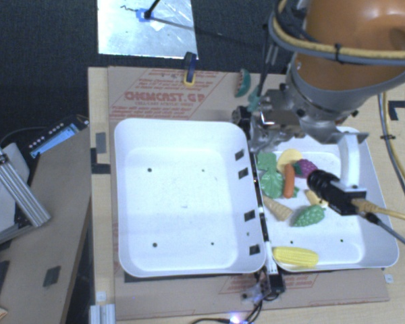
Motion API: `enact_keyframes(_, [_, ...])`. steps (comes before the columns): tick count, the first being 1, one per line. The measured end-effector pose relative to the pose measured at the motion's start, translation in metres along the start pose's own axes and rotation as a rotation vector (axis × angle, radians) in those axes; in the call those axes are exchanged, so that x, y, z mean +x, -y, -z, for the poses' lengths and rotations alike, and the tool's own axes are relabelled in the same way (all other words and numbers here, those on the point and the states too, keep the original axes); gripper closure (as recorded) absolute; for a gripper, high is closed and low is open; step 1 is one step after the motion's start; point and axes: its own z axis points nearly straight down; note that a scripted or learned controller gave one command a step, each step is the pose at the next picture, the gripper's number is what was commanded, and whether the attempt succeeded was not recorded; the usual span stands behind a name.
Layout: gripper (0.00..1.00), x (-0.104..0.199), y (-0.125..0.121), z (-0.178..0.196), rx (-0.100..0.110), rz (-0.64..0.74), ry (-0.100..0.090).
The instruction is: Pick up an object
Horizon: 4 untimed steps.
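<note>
One fixed overhead camera, slanted down across both white bins (182, 201), arm (351, 39) close at right.

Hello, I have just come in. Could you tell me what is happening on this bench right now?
A grey and orange robot arm reaches in from the right over the right bin, which holds small toy foods: a yellow corn cob, a green leafy piece, an orange carrot and purple grapes. Its gripper hangs at that bin's far left corner, above the pile. Nothing looks lifted yet. The left bin sits beside it.
</note>
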Motion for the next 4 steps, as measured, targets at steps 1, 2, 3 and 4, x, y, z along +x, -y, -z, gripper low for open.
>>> enact_keyframes(1, [1.0, -0.065, -0.006, -0.004, 0.007, -0.02, 0.007])
enact_keyframes(2, [1.0, -0.138, 0.005, -0.01, 0.008, -0.023, 0.009])
enact_keyframes(3, [1.0, -0.242, 0.008, -0.016, 0.007, -0.026, 0.01])
enact_keyframes(4, [1.0, -0.165, -0.008, 0.112, -0.007, -0.004, 0.006])
